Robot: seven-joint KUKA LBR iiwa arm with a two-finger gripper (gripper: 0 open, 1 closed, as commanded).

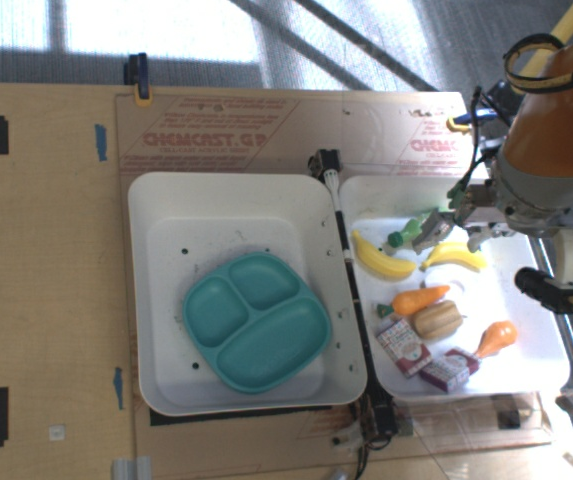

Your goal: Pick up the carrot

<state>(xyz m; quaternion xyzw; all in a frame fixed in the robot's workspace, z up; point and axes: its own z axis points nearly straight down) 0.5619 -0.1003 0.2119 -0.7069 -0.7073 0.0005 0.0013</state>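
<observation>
Two-finger gripper (453, 230) above right white bin (546, 363), grip state unclear; orange carrot (421, 299) lying below among bananas.

Teal divided plate (256, 320) lies in left bin (156, 268), three compartments up. Right bin (541, 363) crowded: two bananas, one (379, 257) near divider, other (456, 258) just right of it. Green item (403, 234) above them. Bread roll (437, 319) mid-bin; two small red-and-white cartons (403, 343) (450, 369) below. Cardboard sheet (46, 268) under bins.
</observation>
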